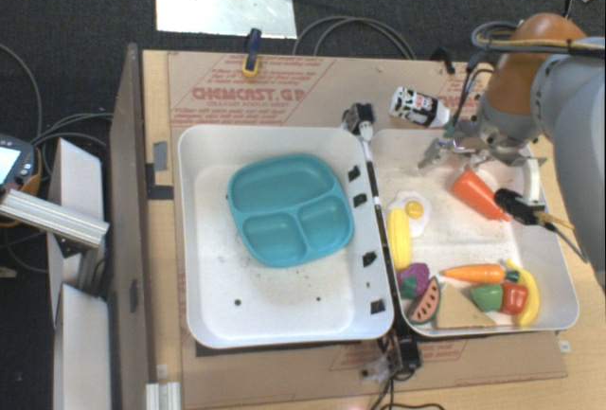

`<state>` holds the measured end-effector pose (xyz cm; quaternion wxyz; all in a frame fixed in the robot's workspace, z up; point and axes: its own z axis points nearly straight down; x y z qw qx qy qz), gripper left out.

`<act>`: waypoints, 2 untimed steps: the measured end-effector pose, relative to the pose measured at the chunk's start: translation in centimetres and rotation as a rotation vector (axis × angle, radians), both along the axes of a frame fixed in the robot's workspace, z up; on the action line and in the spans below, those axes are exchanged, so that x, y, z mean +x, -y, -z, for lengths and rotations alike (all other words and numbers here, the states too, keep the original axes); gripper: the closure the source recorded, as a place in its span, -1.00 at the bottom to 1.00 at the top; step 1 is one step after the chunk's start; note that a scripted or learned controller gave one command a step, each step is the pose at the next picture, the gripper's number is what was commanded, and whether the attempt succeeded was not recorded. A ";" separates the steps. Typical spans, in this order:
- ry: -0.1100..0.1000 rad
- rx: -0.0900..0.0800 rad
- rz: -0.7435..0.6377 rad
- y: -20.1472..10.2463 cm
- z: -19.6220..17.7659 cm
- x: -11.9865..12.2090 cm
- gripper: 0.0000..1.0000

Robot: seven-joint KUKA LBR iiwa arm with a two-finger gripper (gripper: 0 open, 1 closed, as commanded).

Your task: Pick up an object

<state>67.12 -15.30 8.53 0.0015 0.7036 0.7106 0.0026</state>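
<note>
My gripper (460,151) hangs over the back of the right bin (559,252), just behind a fat orange carrot piece (476,193). Nothing shows between it and the bin floor. Further toward the front lie a fried egg (412,207), a yellow corn cob (400,239), a purple piece (412,277), a watermelon slice (426,300), a thin carrot (478,273), a green pepper (486,296), a red pepper (512,297), a banana (531,300) and a tan slab (460,311).
A teal divided plate (289,209) lies in the left bin (213,304). A black-and-white bottle (419,107) lies on the cardboard behind the right bin. Black clips line the wall between the bins (371,209).
</note>
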 end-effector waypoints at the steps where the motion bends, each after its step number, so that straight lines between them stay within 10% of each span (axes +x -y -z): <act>1: 0.003 -0.004 0.002 0.4 -1.2 0.0 1.00; 2: 0.002 -0.004 0.001 0.4 -1.2 0.0 -1.00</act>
